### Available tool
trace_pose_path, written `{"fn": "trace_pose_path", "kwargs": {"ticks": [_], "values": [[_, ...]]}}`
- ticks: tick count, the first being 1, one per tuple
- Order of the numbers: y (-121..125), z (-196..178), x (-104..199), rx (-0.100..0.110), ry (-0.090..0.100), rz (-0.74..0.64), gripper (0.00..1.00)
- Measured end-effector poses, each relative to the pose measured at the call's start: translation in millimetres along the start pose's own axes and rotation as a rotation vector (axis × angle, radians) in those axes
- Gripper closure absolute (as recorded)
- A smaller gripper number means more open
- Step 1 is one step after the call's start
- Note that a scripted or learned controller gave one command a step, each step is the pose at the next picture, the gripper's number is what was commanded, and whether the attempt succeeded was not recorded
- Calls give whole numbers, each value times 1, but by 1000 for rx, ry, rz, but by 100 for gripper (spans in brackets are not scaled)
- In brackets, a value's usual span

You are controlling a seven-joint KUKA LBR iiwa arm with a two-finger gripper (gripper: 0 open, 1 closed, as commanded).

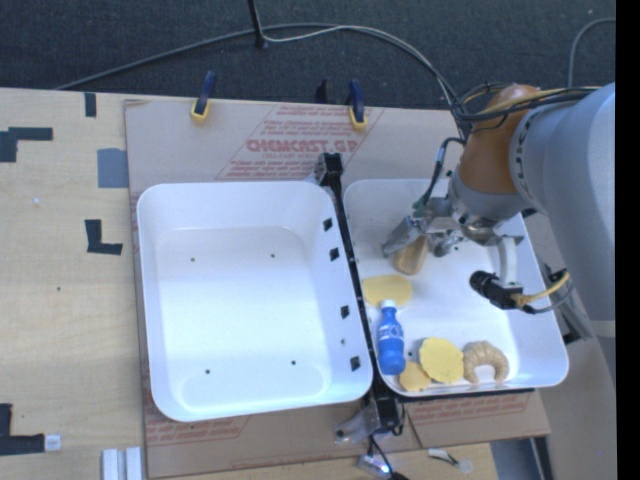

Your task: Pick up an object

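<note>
The bench (pixel 60 268) carries a cardboard sheet (pixel 290 143) on which two shallow white bins sit side by side, clipped together along a black divider. The left bin (pixel 160 368) takes up the middle of the view. The right bin (pixel 545 368) holds all the loose things. The grey arm (pixel 575 178), with its orange band (pixel 495 143) above the wrist, reaches in from the right over the upper part of the right bin. The gripper (pixel 412 240) hangs low over that bin's upper left area, and its fingers (pixel 398 236) close around the top of a tan, bread-like piece (pixel 408 259), which sits between them, tilted, with its lower end near the bin floor. Just below that piece lies a pale yellow flat object (pixel 387 290). Below it again, a small blue bottle (pixel 389 341) with a white cap lies against the divider. Along the bin's lower edge are a yellow round piece (pixel 440 359), a smaller yellow lump (pixel 414 376) touching it on the left, and a croissant (pixel 485 361) just to its right.
</note>
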State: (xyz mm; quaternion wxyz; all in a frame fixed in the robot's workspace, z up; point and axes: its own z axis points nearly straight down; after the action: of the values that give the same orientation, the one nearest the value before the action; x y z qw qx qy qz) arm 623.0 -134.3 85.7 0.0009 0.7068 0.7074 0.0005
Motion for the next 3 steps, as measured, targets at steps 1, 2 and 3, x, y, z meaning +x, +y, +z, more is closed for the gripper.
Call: {"fn": "trace_pose_path", "kwargs": {"ticks": [1, 2, 3], "values": [[0, -10, 0, 0, 0, 0, 100], [9, -66, -4, -2, 0, 0, 100], [9, -126, -12, -3, 0, 1, 100]]}}
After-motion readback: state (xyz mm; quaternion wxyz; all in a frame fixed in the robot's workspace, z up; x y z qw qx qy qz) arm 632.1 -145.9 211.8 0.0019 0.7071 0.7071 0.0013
